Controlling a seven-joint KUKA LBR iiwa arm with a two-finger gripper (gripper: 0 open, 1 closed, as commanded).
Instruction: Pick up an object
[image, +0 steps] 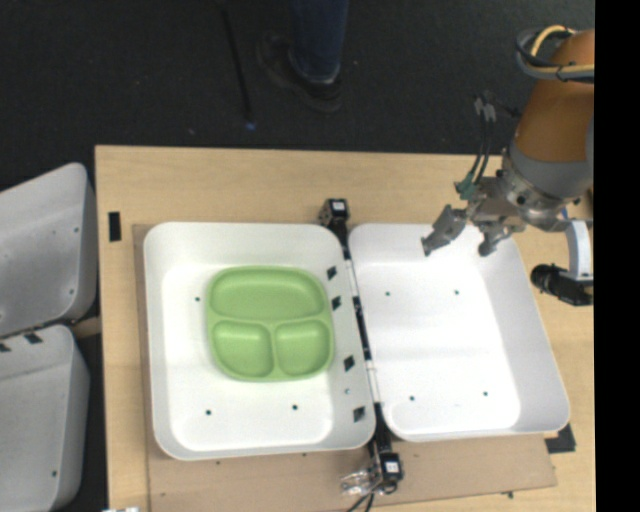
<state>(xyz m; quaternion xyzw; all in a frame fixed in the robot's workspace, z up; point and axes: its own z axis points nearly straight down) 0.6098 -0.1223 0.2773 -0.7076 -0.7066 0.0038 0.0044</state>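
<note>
A light green plate (269, 321) with three compartments lies flat in the middle of the left bin (170, 420). My gripper (464, 239) hangs over the far edge of the right bin (530, 400), well to the right of the plate. Its two grey fingers (438, 236) are spread apart and nothing is between them.
The two white bins sit side by side on a wooden bench (120, 190), joined by a row of black clips (352, 330). A white chair-like shape (40, 260) stands off the bench at the left. A small black device (334, 211) sits at the far end of the seam.
</note>
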